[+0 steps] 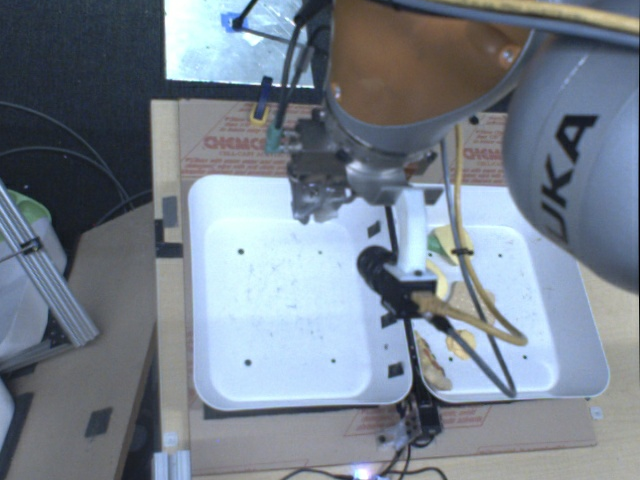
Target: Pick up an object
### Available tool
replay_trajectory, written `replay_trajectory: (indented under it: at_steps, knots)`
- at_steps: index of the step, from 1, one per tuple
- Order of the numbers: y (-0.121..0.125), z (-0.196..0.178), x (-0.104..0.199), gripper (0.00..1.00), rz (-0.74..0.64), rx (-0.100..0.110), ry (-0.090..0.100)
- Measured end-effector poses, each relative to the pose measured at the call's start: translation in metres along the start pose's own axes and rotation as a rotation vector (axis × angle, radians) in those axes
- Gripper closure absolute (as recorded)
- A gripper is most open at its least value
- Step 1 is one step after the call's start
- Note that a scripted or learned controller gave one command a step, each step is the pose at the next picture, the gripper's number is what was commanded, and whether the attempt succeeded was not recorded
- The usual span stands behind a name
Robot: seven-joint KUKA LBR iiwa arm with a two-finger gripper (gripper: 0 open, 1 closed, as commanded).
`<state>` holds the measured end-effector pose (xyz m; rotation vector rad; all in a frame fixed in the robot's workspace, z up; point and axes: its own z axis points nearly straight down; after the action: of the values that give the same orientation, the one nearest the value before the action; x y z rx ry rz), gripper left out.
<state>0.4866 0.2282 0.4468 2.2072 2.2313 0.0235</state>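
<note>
My gripper (318, 206) hangs over the far right corner of the left bin (215, 368), below the big grey and orange wrist. No object shows under it or in it. In the right bin (575, 358) lie a green item (441, 238) near the far side, a tan item (447, 298) in the middle left, and a yellowish item (434, 363) near the front left. The arm and its cables hide part of the right bin.
A black cable bundle and yellow hose (480, 313) sag across the right bin's left half. The divider between the bins (400, 328) runs just right of the gripper. An aluminium frame (40, 278) stands on the left, off the bench.
</note>
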Motion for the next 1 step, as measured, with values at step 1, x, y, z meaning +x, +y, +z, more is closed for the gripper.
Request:
replay_trajectory:
  at_steps: [1]
  knots:
    - [0.0004, -0.0051, -0.0036, 1.00, 0.001, 0.008, -0.006]
